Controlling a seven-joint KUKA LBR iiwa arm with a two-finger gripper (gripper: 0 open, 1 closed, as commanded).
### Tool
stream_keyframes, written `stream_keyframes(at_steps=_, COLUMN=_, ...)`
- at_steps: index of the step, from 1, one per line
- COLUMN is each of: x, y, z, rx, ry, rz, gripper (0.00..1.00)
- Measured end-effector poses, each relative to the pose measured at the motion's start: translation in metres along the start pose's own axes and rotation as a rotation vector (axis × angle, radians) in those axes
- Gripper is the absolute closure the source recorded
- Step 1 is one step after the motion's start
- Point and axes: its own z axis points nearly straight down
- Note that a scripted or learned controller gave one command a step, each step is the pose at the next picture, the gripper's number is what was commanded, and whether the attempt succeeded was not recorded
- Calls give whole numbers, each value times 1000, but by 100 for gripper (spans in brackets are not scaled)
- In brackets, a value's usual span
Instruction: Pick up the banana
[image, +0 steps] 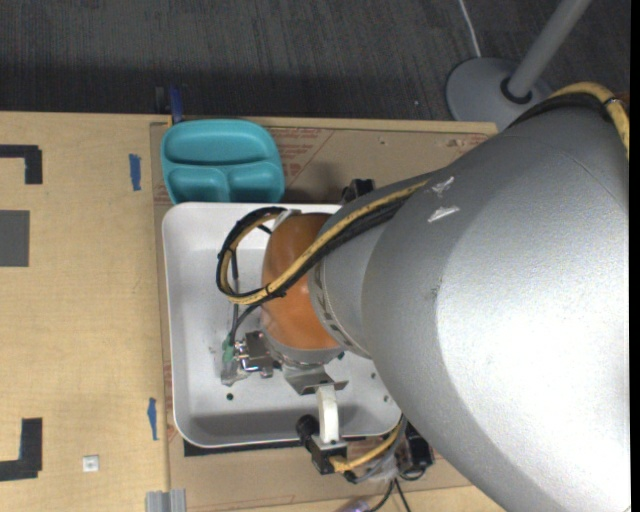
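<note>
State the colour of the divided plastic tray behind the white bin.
Teal divided plastic tray, clearest in the camera view.

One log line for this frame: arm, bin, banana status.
arm: low over white bin, covering most of it | banana: hidden | teal tray: behind bin

Bench (80, 300): you see tan board, black marks, blue tape.
On it: white bin (190, 300), teal tray (222, 160).

Even overhead light, soft shadows, mild sheen on arm (500, 300), slightly soft focus
</note>
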Motion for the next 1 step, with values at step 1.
stream_keyframes(at_steps=1, x=7, y=1, z=-13, rx=-1, ry=0, rz=478, gripper=0)
